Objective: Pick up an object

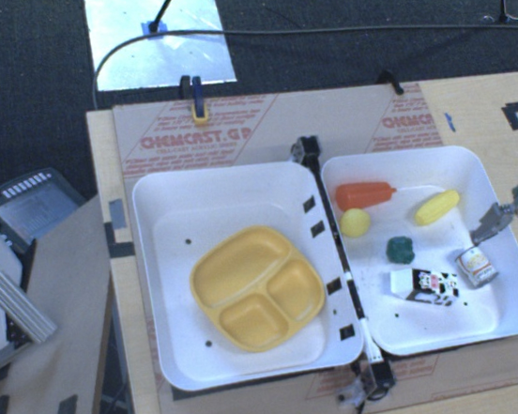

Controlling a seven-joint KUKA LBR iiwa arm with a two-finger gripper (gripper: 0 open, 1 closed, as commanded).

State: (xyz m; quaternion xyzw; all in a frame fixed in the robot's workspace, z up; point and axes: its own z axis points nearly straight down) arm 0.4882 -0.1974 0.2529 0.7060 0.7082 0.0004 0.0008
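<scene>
Hand (494, 221) hovers at right bin's (500, 181) rim above small can (477, 266).

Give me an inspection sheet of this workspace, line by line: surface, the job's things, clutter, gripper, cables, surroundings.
Surface: bench covered with cardboard, bearing the left bin and right bin side by side.
Job's things: in the right bin, an orange carrot, yellow ball, yellow corn-like piece, green lump, black-and-white carton, small can.
Clutter: yellow divided plate in the left bin.
Gripper: gripper over the right bin's right edge, above the can; finger state unclear.
Cables: black cable across the dark floor.
Surroundings: metal sheet; pendant at left.
</scene>
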